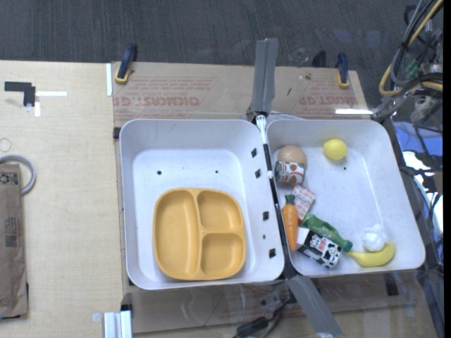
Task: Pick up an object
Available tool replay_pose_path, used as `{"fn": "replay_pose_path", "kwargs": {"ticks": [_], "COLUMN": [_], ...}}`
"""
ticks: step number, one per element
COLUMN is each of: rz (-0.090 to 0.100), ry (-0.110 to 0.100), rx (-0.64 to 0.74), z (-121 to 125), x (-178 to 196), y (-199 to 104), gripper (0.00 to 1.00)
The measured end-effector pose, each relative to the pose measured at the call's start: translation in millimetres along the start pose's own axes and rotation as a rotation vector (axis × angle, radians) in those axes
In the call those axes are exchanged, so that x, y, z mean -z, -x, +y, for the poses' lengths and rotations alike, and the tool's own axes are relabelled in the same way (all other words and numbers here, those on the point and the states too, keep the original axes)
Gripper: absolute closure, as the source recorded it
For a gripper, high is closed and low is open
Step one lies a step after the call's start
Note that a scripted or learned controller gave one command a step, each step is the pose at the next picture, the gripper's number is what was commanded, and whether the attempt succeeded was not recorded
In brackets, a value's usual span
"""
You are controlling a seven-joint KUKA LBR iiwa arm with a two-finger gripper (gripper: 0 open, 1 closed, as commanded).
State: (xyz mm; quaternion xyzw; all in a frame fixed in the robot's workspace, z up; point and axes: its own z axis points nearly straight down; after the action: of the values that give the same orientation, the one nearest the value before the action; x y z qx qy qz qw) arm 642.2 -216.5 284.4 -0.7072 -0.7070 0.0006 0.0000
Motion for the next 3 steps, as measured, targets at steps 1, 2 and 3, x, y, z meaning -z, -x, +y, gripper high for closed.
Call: {"fn": "replay_pose_path", "kwargs": {"ticks": [1, 2, 3], "rz": [-0.003, -0.001, -0.002], "ry": [-0.001, 0.0, -0.001], "rx": [0.003, 0.021, 0.002], "z": [1, 17, 17], "x": [8, 97, 157], "y": [0, -90, -63], "gripper": [1.0, 1.0, 1.0]}}
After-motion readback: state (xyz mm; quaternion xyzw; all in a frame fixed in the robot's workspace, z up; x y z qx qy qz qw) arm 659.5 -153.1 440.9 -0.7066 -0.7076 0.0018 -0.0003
